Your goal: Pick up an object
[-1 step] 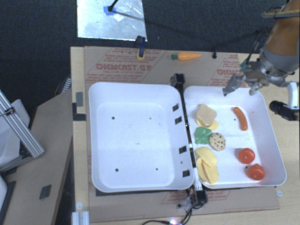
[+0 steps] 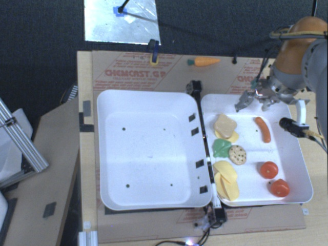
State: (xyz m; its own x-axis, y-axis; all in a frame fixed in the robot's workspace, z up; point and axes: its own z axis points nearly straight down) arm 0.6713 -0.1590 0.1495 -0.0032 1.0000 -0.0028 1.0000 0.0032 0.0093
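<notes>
Toy foods lie in the right bin [image 2: 297, 160]: a tan bread slice [image 2: 224, 124], a green piece [image 2: 221, 147], a round cookie [image 2: 237, 155], an orange-red sausage [image 2: 263, 129], two red tomatoes [image 2: 268, 169] [image 2: 279, 188] and yellow slices [image 2: 226, 179]. My gripper [image 2: 254, 103] hangs over the far edge of that bin, above and to the right of the bread and behind the sausage. Its fingers are spread, open, with nothing between them.
The left bin [image 2: 148, 147] sits beside the right one, with black clips [image 2: 197, 132] along the shared rim. An orange carrot [image 2: 203, 61] and a blue-yellow clamp [image 2: 153, 53] lie on the cardboard behind the bins. A black part [image 2: 291, 126] juts over the right bin's right side.
</notes>
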